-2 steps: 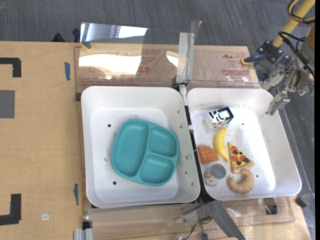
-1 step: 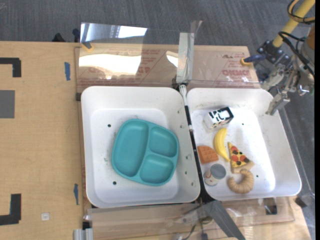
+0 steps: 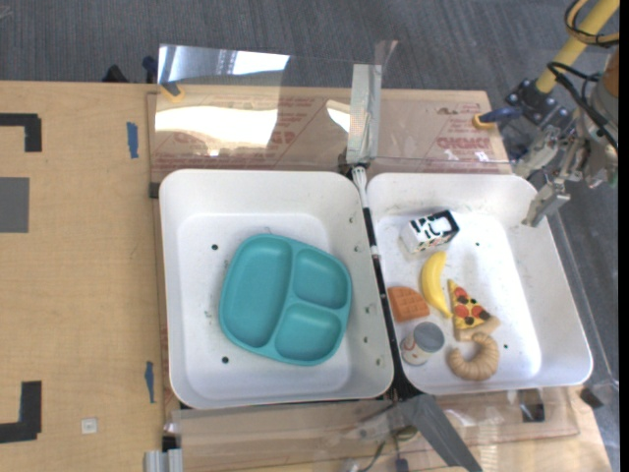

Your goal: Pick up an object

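The right bin [image 3: 550, 293] holds several small items. A black-and-white block [image 3: 432, 229] lies toward its back, with a yellow banana [image 3: 433, 281] just in front of it. Beside the banana are an orange piece [image 3: 407, 303] and a pizza slice [image 3: 469, 309]. A grey round disc [image 3: 427, 338] and a tan croissant [image 3: 474, 356] sit near the front. My gripper [image 3: 543, 203] hangs over the bin's far right corner, apart from every item and well to the right of the block. Nothing shows in its grasp.
The left bin [image 3: 187, 264] carries a teal divided plate [image 3: 285, 299]. A clear upright panel [image 3: 366, 116] stands behind the seam between the bins. Cardboard covers the bench on the left. The arm's cables and wrist [image 3: 575, 116] crowd the upper right.
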`<state>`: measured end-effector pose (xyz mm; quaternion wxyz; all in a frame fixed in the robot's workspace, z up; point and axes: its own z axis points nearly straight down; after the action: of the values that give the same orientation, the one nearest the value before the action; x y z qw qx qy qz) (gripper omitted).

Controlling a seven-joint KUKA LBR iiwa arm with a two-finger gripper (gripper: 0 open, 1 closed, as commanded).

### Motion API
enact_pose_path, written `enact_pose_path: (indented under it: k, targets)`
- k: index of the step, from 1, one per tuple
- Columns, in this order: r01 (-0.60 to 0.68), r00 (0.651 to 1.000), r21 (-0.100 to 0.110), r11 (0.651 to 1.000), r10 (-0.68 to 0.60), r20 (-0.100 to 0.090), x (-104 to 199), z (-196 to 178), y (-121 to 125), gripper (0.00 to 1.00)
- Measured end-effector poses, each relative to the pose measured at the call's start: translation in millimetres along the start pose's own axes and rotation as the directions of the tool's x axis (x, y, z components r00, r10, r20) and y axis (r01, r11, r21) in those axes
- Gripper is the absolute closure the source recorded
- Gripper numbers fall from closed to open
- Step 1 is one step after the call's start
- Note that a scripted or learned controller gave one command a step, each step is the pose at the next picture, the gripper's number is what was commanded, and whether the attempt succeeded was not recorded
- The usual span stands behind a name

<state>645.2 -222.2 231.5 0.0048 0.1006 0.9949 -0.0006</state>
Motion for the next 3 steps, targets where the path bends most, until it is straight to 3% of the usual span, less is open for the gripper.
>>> enact_pose_path:
  k: [1, 2, 3]
  targets:
    - [-0.057, 0.998, 0.000, 0.998, 0.057, 0.003, 3.9, -25.5, -1.7, 0.00]
    - [-0.203, 0.979, -0.001, 0.979, 0.203, 0.001, 39.3, 132.7, 37.6, 0.00]
    - [-0.196, 0.981, -0.001, 0.981, 0.196, 0.002, 21.4, 99.3, 46.2, 0.00]
